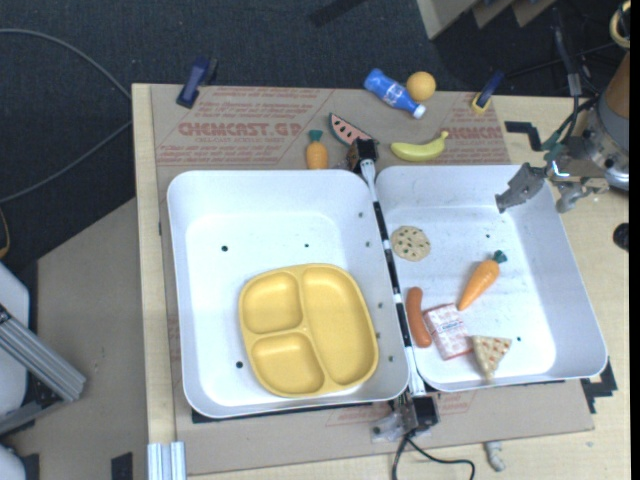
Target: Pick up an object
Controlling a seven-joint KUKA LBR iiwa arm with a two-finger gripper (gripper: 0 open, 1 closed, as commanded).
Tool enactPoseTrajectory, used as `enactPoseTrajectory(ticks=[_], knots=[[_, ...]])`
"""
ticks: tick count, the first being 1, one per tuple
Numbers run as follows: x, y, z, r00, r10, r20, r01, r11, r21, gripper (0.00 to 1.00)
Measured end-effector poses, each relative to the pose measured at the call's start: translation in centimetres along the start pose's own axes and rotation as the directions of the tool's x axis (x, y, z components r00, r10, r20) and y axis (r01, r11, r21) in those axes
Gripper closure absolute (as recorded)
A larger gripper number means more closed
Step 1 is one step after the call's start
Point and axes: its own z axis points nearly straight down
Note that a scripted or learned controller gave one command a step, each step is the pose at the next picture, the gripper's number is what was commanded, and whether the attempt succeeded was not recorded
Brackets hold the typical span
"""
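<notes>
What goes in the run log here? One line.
gripper: open, empty, over right bin far edge | carrot, cookie, sausage: in bin, untouched

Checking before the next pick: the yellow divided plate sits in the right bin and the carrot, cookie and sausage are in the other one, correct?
Not quite. The camera view shows the yellow divided plate in the left bin. The carrot, cookie and sausage lie in the other one, the right bin.

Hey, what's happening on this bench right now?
A robot arm reaches in from the right, its gripper open above the far right corner of the right bin, holding nothing. That bin holds a cookie, carrot, sausage, a wrapped snack and a cracker. A yellow divided plate sits in the left bin.
</notes>
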Motion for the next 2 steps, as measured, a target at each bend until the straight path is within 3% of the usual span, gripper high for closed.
enactPoseTrajectory(ticks=[1,2], knots=[[-0.6,-0.9,10.2,1.0,0.001,-0.001,-0.001,1.0,0.002,0.0],[0.8,-1.5,17.9,1.0,0.001,-0.001,-0.001,1.0,0.001,0.0]])
